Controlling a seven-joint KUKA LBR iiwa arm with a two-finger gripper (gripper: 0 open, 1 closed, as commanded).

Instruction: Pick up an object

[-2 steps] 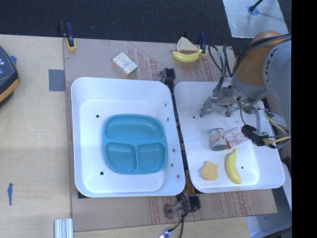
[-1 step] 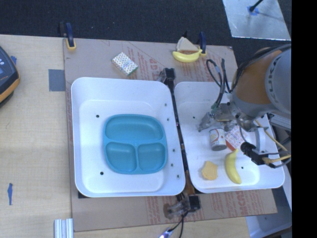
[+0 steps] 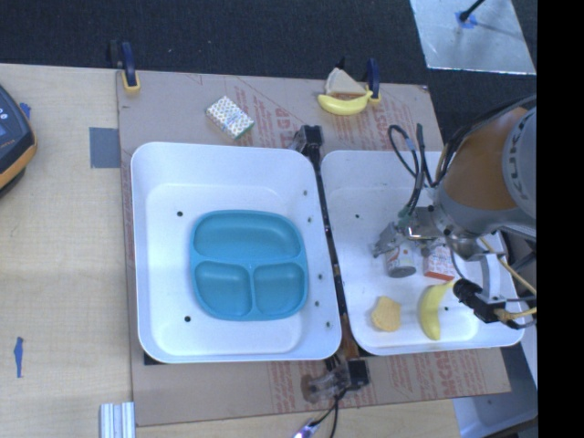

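Just below the gripper [image 3: 399,245]: small grey can-like item [image 3: 400,265], apparently touching; cannot tell jaw opening or any hold. Looks rigid, light, smooth, so likely slippery; best pinched across its sides. Further below: yellow chunk [image 3: 386,314], banana [image 3: 432,310]

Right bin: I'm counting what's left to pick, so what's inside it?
In the right bin lie a banana and a small yellow piece near its front edge. The gripper is low over a grey can-like item and a red-and-white item; whatever lies beneath the arm is hidden.
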